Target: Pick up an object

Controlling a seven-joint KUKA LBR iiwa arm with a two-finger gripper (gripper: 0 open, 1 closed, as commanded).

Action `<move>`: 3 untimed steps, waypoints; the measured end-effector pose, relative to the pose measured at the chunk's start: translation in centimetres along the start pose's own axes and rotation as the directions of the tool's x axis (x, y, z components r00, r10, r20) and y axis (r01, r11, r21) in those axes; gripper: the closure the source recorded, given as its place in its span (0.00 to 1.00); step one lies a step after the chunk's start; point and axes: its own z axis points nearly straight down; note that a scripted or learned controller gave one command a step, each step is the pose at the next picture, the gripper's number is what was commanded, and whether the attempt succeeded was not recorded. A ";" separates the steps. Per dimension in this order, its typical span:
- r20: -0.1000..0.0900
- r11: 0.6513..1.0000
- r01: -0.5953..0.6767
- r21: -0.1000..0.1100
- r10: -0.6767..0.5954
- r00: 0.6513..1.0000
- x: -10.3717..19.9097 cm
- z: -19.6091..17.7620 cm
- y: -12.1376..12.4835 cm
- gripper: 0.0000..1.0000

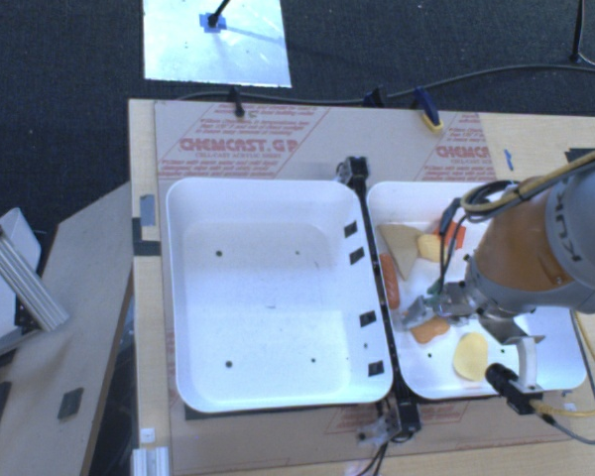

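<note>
Claw [419,312] low in right bin [565,365], touching orange piece [430,330]; opening cannot tell.

One fixed camera looks down at a slant from above the table [278,137], taking in both white bins [268,296] from a moderate distance, the arm [545,246] entering from the right.

Even, bright overhead light, mild glare on white bins [268,201], slight softness.

Arm (orange-banded), tool [423,310] lowered
</note>
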 end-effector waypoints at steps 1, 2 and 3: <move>-0.001 1.000 0.001 -0.002 -0.001 1.000 0.0 -1.1 0.1 1.00; -0.004 1.000 0.014 -0.006 -0.014 1.000 8.5 -10.5 -0.3 1.00; -0.003 1.000 0.010 0.003 -0.010 1.000 12.8 -9.9 -1.3 1.00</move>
